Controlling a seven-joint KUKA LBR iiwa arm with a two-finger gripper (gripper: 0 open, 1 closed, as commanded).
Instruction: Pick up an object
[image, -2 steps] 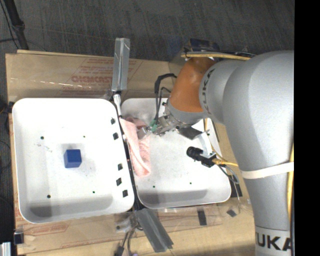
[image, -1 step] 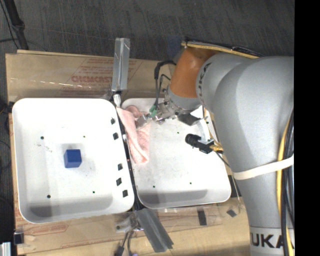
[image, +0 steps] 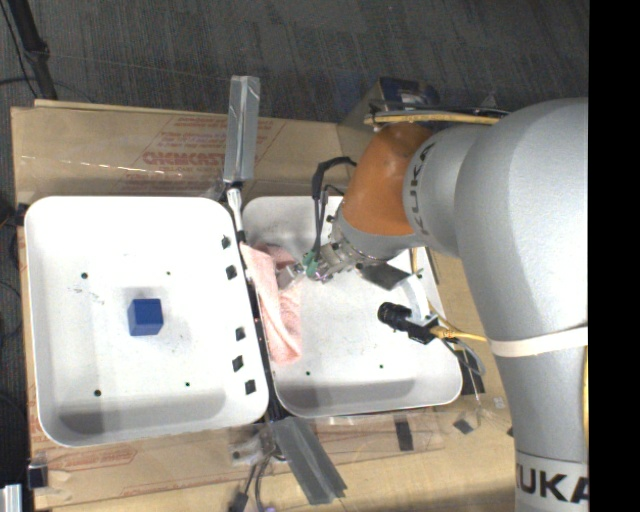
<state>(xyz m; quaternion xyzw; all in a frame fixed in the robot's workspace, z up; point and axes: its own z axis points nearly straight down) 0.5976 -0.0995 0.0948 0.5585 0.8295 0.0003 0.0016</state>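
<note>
A pink cloth (image: 277, 305) lies crumpled along the left wall of the right bin (image: 350, 395). A blue cube (image: 146, 316) rests on the floor of the left bin (image: 60, 230). My gripper (image: 308, 268) hangs low in the right bin, right at the upper right edge of the pink cloth. The grey arm and its orange band (image: 385, 190) cover most of what is above it. The view does not let me tell whether anything is between its fingers.
A black cable connector (image: 400, 319) with a yellow lead juts over the right bin's right side. A metal divider with black clips (image: 240, 300) runs between the two bins. Cardboard (image: 120, 140) lies under and behind the bins.
</note>
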